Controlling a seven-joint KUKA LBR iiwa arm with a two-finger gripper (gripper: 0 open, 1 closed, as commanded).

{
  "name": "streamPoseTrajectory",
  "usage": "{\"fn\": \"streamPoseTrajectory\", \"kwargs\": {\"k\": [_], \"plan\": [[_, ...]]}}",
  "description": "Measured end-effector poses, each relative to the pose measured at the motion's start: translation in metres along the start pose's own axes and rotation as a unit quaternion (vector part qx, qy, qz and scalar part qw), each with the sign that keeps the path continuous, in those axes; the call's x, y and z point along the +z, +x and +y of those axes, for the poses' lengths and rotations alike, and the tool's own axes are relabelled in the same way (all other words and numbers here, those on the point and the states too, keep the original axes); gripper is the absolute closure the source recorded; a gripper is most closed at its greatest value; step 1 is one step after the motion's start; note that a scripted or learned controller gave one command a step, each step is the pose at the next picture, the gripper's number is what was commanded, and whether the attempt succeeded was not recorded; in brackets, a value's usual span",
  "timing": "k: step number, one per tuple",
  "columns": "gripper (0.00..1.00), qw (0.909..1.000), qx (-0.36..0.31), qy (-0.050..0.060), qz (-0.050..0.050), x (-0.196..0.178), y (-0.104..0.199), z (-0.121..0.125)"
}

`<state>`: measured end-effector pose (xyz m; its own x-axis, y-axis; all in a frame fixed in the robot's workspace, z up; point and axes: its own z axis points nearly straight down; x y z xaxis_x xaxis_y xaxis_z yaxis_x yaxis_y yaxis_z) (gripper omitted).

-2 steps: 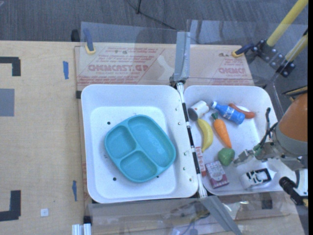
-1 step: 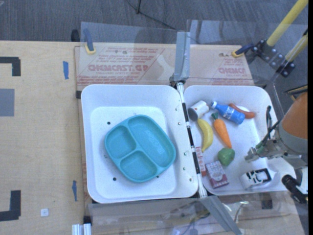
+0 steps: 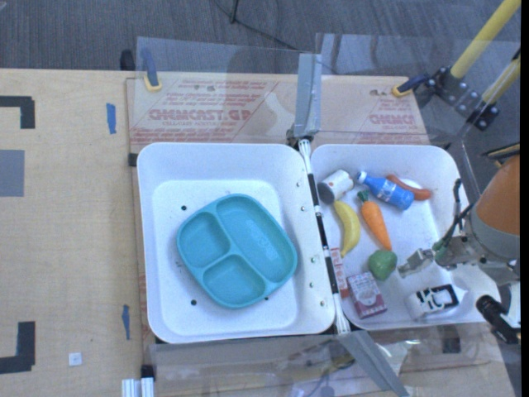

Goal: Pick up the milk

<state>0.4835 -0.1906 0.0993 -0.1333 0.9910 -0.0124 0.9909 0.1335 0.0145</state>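
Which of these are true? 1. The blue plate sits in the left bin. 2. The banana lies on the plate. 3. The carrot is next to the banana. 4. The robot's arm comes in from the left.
1. True: the divided blue plate sits in the left bin.
2. False: the banana lies in the right bin, near its left wall.
3. True: the carrot lies just right of the banana.
4. False: the gripper reaches in from the right, beside the green item.
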Motion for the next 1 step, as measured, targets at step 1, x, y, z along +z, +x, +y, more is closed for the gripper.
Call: {"fn": "streamPoseTrajectory", "kwargs": {"k": [1], "plan": [[0.00,0.9971,-0.075,0.005,0.007,0.0004,-0.0302,-0.0069]]}}
